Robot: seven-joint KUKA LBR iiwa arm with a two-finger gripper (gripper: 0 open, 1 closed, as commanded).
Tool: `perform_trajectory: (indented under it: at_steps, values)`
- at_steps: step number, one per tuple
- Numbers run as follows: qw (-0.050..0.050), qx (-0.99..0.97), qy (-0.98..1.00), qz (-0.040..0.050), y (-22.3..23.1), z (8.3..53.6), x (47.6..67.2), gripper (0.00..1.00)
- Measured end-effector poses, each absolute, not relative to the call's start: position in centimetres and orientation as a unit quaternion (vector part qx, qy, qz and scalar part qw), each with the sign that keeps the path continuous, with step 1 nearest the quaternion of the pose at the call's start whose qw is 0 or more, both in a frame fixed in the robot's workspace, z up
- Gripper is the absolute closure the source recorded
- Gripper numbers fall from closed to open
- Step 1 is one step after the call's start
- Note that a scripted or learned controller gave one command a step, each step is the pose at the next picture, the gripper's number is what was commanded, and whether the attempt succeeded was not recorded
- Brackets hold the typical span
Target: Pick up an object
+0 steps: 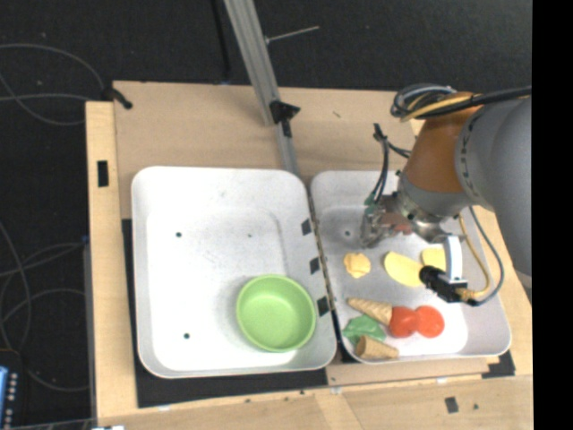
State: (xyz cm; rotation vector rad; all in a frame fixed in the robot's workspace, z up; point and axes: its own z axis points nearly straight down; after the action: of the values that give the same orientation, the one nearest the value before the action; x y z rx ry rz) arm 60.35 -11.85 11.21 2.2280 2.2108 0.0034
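Can't really make out my gripper (372, 227), it's a dark blurry clump under the wrist. My arm (488, 164) runs off the right edge. The yellow piece (432, 257) by the cable is half covered by my hardware, and the green thing (361, 327) is tucked under the cones (372, 310).

Two shallow white plastic bins (179, 195) (483, 330) sit side by side. One round green bowl (276, 313). Three small yellow pieces (357, 264) (402, 269) (432, 257). Two tan cone-shaped pieces (371, 309) (376, 348). One red piece (416, 322). One green leafy piece (362, 328).
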Motion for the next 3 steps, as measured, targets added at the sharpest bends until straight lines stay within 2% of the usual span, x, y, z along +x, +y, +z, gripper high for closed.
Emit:
perform_trajectory:
  at_steps: [2, 3]
  values:
    - [0.002, 0.706, 0.708, 0.0022, -12.2, 20.3, 59.7, 1.0]
    - [0.002, 0.706, 0.708, 0.0017, -12.3, 22.9, 59.8, 1.0]
